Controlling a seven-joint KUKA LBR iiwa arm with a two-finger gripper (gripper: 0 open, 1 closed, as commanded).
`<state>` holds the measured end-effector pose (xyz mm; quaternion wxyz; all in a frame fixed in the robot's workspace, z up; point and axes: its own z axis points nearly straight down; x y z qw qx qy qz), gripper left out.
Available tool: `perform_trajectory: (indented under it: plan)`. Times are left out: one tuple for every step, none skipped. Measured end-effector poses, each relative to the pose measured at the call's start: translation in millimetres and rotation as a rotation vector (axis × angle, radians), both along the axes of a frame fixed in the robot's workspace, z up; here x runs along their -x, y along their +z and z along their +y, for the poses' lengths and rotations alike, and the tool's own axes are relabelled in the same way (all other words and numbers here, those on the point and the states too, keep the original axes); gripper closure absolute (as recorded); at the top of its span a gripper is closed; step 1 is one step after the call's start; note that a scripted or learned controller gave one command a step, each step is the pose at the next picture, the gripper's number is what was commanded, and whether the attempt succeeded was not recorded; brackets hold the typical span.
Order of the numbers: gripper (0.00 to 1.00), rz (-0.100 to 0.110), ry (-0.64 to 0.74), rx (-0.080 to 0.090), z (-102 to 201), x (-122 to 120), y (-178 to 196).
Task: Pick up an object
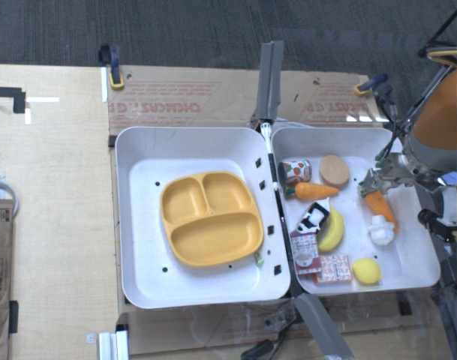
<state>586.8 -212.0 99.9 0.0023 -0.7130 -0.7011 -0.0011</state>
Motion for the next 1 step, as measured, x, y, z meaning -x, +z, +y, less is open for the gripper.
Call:
perform_trajectory:
  plan:
    - [1.0, 0.001, -0.174, 0.005, 65.3, 17.5, 86.4]
